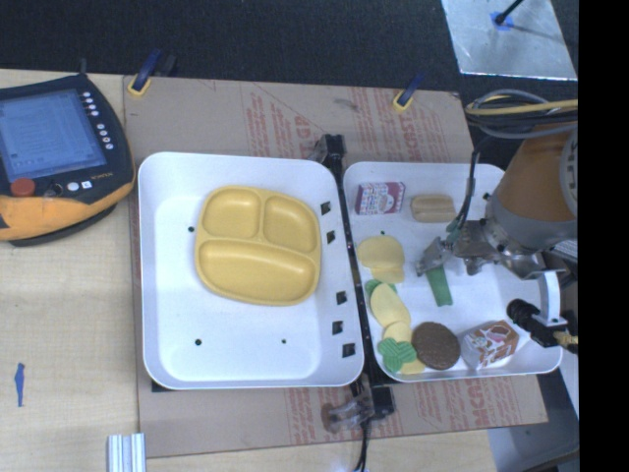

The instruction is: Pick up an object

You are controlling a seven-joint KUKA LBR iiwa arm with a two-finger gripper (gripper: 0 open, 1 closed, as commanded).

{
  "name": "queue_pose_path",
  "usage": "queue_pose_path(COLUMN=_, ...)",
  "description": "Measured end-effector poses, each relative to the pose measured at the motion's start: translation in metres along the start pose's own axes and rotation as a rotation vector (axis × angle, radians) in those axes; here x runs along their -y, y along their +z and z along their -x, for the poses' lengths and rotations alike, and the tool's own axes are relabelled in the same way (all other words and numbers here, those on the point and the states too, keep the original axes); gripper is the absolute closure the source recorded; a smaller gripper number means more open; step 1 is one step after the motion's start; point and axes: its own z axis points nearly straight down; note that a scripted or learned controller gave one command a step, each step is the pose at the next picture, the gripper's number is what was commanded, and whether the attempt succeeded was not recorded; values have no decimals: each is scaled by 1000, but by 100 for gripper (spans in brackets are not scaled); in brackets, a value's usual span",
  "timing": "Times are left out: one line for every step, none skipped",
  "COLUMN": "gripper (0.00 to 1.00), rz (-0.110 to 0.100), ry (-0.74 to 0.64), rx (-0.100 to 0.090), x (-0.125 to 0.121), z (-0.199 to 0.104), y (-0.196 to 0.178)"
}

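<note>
Left bin (167, 264): one yellow divided tray (260, 244), three compartments. Right bin (462, 177): pink-and-white packet (379, 199) and tan oval piece (431, 207) at the far side, pale yellow pieces (382, 256) along the left wall, brown disc (435, 345) and wrapped item (491, 343) at the near edge. Gripper (435, 264) is seen low mid-bin; finger state cannot be told. Green stick (438, 286), short and flat, lies just under the gripper, tilted.

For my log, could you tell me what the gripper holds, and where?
It cannot be told: the gripper sits right at the top of the green stick.
</note>
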Motion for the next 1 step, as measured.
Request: queue_pose_path(gripper=100, rz=-1, ry=-2, rx=0, x=0, z=1, y=-10)
